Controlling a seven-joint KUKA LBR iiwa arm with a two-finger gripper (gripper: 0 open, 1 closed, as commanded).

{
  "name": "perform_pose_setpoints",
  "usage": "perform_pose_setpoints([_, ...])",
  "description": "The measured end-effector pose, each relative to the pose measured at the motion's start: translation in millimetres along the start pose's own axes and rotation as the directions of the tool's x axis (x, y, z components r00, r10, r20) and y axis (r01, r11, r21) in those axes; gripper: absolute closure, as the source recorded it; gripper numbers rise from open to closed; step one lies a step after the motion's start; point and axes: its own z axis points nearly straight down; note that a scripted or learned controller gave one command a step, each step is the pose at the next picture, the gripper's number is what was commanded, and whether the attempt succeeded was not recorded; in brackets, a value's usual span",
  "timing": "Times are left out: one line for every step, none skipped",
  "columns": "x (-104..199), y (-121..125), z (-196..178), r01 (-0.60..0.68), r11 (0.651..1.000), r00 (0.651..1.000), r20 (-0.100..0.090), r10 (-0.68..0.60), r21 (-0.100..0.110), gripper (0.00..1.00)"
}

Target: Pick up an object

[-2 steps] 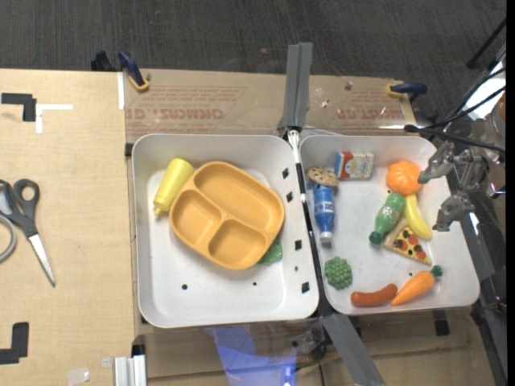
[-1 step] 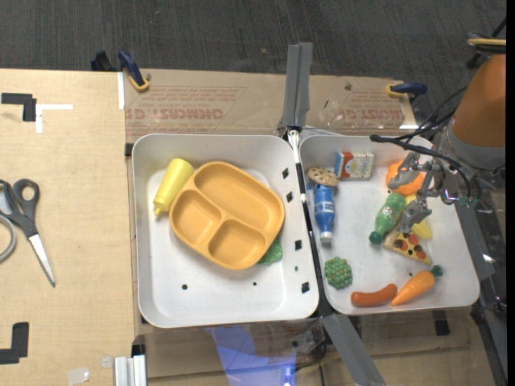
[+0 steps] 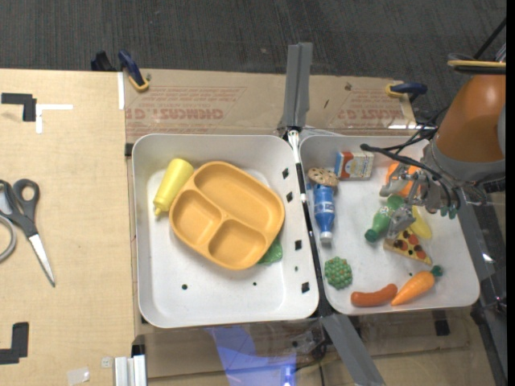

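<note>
Dark carpet lies behind the surface (image 3: 64,215), a pale wooden top with cardboard under two white bins side by side. On the bare wood at the left rest a pair of scissors (image 3: 28,223).

Inside the left bin (image 3: 161,296) sits an orange divided tray (image 3: 227,214), with a yellow bottle-shaped toy (image 3: 171,185) touching its upper left edge and something green (image 3: 272,253) peeping out from under its lower right corner.

Toy foods crowd the right bin (image 3: 459,296): a blue bottle (image 3: 323,210), a cookie (image 3: 320,176), a small carton (image 3: 354,166), a green knobbly piece (image 3: 338,273), a red sausage (image 3: 373,297), a carrot (image 3: 416,286), a pizza slice (image 3: 409,248) and a green bottle-like toy (image 3: 378,225).

Reaching in from the right, the arm hangs its claw (image 3: 410,193) low over the cluster of the green toy, pizza slice and a yellow piece (image 3: 421,227). Whether the claw is released or clenched cannot be told, and nothing can be seen gripped in it.

A clean pick probably calls for settling on one item, most likely the green toy just below the claw, and coming straight down astride its narrow width so the neighbours touching it are not caught too.

Mirrored lettering runs across the cardboard strip (image 3: 189,107) but is too faint to read with confidence; the carton's label is too small to make out.
</note>
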Motion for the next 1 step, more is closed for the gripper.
perform_pose_setpoints([-55.3, 28.6, 1.8, -0.082, 0.997, 0.997, -0.012, 0.083, 0.004, 0.00])
